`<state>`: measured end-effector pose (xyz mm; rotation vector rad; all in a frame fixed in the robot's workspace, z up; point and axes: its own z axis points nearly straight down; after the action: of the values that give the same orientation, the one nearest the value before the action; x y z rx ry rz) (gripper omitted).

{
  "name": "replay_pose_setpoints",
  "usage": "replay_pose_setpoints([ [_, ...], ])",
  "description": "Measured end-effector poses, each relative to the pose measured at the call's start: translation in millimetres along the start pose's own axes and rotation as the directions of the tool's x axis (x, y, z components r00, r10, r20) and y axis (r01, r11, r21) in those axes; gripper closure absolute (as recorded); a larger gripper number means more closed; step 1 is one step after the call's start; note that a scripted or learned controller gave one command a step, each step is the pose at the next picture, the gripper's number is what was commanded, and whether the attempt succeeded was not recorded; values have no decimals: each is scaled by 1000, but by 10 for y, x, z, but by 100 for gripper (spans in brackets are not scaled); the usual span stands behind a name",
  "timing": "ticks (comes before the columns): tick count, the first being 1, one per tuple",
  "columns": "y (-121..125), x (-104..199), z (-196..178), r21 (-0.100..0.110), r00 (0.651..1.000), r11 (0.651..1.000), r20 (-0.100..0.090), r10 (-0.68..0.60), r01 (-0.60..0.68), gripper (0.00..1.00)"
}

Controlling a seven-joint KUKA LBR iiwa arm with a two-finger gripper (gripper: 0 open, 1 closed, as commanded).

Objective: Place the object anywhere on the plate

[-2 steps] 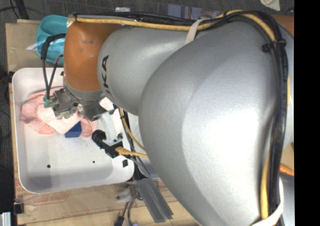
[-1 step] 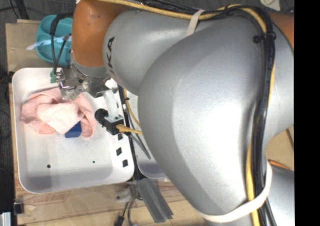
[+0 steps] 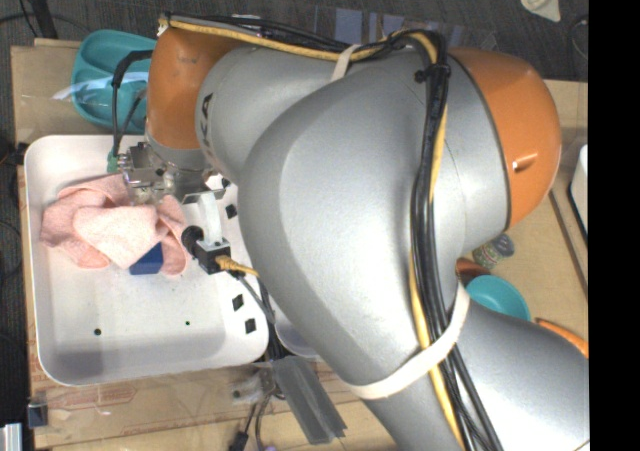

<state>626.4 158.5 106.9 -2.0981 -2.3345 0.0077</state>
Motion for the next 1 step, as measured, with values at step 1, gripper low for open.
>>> replay_pose_setpoints([
  [1,330,318,148,-3,993,993,-1,122,-122,100],
])
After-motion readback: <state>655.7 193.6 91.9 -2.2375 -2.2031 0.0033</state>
